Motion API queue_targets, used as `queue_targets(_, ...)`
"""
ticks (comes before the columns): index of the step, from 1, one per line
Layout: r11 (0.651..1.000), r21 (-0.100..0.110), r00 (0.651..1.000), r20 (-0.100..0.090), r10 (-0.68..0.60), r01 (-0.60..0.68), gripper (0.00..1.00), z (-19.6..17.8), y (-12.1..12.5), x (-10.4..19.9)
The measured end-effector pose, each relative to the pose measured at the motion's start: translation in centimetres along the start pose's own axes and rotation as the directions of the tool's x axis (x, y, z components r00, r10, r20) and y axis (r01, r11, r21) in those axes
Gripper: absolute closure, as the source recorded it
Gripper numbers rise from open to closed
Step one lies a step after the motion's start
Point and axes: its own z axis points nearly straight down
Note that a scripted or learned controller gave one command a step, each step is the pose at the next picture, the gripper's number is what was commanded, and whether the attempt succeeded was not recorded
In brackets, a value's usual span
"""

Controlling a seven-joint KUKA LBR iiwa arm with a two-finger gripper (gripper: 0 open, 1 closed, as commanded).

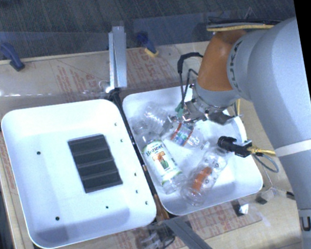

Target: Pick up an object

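The right bin holds several clear plastic bottles. One with a white and green label lies along the bin's left side. Another with an orange patch lies near the front. A crumpled clear bottle sits at the back left. A small bottle with a red and blue label lies in the middle. My gripper hangs low over the bin's middle, right above that small bottle, its tip lost among the clear plastic.
The left bin carries a dark ribbed rectangular block at its centre. A metal divider bar stands between the bins at the back. The grey arm covers the right bin's right edge. Blue clamps sit on the bench's back rim.
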Motion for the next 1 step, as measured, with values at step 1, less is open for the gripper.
queue_targets(1, 1.0, 0.004, 1.0, -0.001, -0.006, 0.006, 1.0, -1.03, 0.02, 0.12)
